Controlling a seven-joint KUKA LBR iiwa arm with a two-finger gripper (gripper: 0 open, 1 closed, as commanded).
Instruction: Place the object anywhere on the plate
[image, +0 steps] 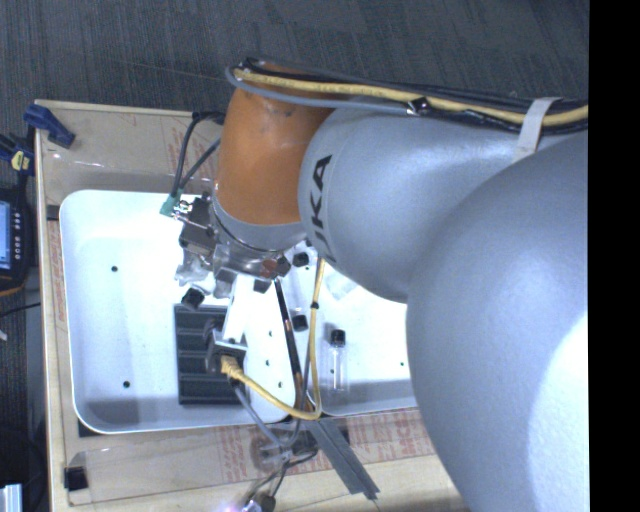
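Note:
The grey arm with its orange band (265, 150) reaches across from the right and covers most of the bench. Its wrist and gripper (205, 272) hang low over the middle of the left white bin (90, 300). The arm's own bulk hides the gripper's tips and whatever lies beneath it. A small dark-capped clear piece (338, 345) lies in the visible strip of the right bin (375, 385), just right of the wrist.
The left bin's floor shows bare white to the left of the gripper, apart from two tiny dark specks (115, 268). A blue clamp (48, 125) sits at the bench's far left corner. A dark device (10, 235) stands off the left edge.

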